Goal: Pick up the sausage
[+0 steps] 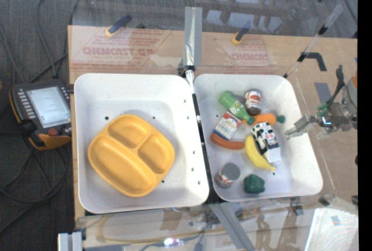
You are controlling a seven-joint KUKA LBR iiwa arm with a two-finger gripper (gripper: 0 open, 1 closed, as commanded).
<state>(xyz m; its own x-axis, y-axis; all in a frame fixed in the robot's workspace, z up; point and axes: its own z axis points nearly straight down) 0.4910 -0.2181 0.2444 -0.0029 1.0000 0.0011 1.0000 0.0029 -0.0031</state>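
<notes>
- The sausage (227,142), reddish-brown, lies flat on the floor of the right bin (302,177), near that bin's left wall and about midway along it.
- A small bottle with a colourful label (226,125) rests touching the sausage's upper side.
- A banana (256,154) lies just to the right of the sausage, and a black-and-white carton (265,136) leans over the banana's upper end.
- A carrot (267,119) sits above the carton, a green bottle (233,106) slants up to its left, and a small brown-lidded jar (253,101) stands near the bin's far wall.
- A grey-topped can (227,174) and a dark green vegetable (253,184) lie below the sausage, near the bin's front edge.
- The left bin (93,90) holds a yellow divided plate (132,154).
- The pincer (321,119) hangs at the right bin's right rim, well apart from the sausage; whether it is apart or together cannot be told.
- A teach pendant (42,109) lies on the floor left of the desk (81,46).
</notes>
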